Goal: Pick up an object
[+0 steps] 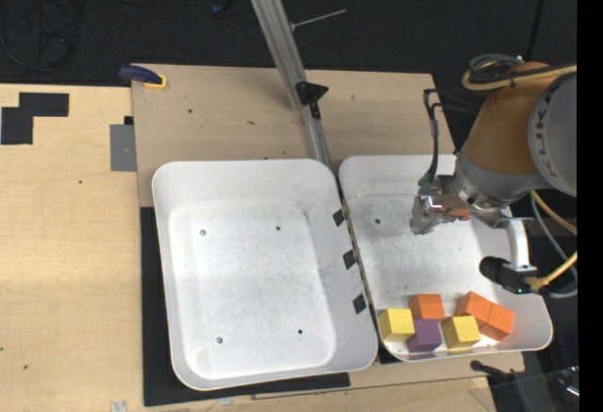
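no readable text, labels, brands or numbers on the bins, blocks, bench or arm

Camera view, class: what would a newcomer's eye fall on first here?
The grey arm with its orange band reaches in from the right, its gripper over the right-hand shallow white bin. A bright cluster of small orange, yellow and purple blocks sits along that bin's near edge. A slanted metal rail crosses the wooden bench behind.
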